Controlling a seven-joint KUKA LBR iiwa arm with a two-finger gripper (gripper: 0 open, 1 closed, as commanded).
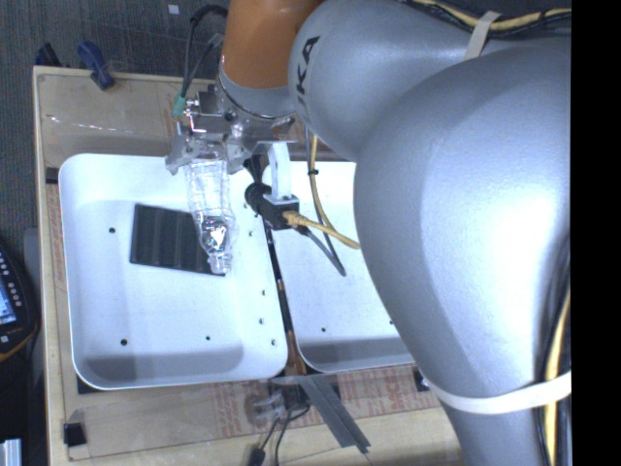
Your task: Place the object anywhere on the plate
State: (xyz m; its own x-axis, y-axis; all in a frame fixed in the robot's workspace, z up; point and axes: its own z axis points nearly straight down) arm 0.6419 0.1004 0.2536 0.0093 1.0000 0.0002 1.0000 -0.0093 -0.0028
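Note:
A dark grey rectangular plate (167,238) lies flat in the left white bin (97,348), left of its middle. My gripper (217,252) hangs down from the orange-banded wrist over the plate's right edge. It looks pale and see-through from this angle. A small shiny, crinkled object (215,232) shows at the gripper's lower end, right at the plate's right edge. Whether it is gripped or resting on the plate cannot be told from this view.
The right white bin (330,357) lies beside the left one, with the grey arm covering much of it. A yellow cable and black hose (310,229) trail from the wrist across the divide between the bins. The wooden bench edge runs along the front.

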